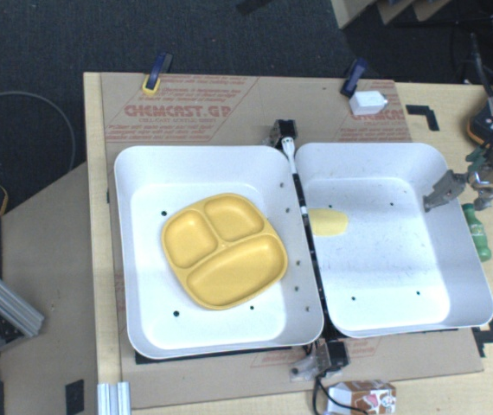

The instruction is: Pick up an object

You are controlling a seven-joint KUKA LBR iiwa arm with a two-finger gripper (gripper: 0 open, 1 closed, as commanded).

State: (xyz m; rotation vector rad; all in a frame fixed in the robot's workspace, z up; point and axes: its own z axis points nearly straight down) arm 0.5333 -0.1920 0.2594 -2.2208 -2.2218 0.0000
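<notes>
**Yellow on white, and we're not sold on either pick**

Yellow plastic is all we've got to go after here. In the left bin [134, 232] sits a divided plate [223, 250], three shallow compartments, smooth and a bit glossy, with rounded raised rims. In the right bin [419, 309] there's a small pale yellow piece [328, 222], flat-ish and soft-edged, lying right up against the wall by the seam between the bins. We can't tell what it's made of.

We see the gripper [444, 190] at the right bin's far right rim, well apart from both things. Grey fingers point in over the bin, but we can't tell how wide they stand from this angle.

What worries us: the plate is wide and low, so we'd guess two fingers can only bite a rim or a divider, and slick plastic could slide out or tip as it lifts. The small piece hugs the bin wall, so one finger may hit the wall or the seam before closing, and just shove it.
</notes>
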